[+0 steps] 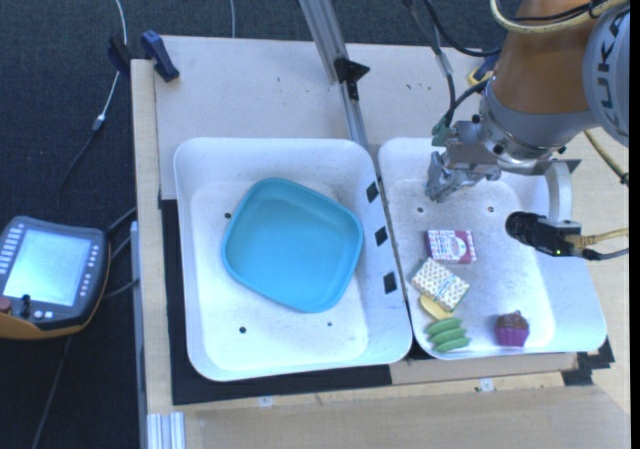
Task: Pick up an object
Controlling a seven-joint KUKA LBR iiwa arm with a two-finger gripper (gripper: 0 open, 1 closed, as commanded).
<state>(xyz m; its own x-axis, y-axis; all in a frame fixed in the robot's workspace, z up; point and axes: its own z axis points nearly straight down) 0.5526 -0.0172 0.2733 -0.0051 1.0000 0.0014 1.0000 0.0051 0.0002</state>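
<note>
Claw (442, 183) hangs low over the right bin's (570, 337) far end, fingers together on nothing, pink box (450, 245) nearby.

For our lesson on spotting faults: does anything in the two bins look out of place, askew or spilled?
Nothing is spilled or broken. The blue plate lies turned at an angle in the left bin. In the right bin, the checkered packet sits tilted, partly covering a yellow item.
</note>
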